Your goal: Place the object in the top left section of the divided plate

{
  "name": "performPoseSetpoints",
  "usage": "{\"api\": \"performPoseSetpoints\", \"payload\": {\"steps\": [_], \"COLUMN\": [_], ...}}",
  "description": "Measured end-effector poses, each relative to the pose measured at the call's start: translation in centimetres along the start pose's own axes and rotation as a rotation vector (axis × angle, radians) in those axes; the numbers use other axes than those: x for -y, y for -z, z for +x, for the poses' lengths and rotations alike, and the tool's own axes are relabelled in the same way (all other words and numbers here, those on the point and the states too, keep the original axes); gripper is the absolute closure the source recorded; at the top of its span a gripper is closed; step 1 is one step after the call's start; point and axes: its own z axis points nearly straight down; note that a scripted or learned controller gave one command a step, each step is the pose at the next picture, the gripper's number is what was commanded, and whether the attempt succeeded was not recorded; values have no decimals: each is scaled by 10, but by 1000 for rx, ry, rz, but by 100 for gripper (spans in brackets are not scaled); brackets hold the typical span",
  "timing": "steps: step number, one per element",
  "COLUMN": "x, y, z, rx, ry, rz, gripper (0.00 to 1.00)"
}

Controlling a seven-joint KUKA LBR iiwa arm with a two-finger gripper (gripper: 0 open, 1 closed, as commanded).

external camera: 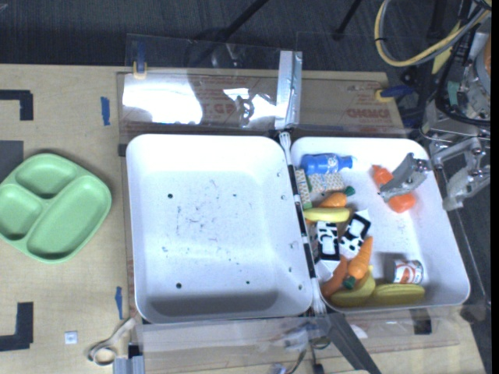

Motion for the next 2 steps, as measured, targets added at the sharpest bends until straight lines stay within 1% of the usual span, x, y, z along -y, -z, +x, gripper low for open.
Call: {"api": "performPoseSetpoints", "payload": {"steps": [1,2], "x": [-1,-6], "y": [0,0], "z": [-8,-32], "rx": [0,0], "ry": [-227,-513], "rz": [0,1], "gripper": [0,0]}}
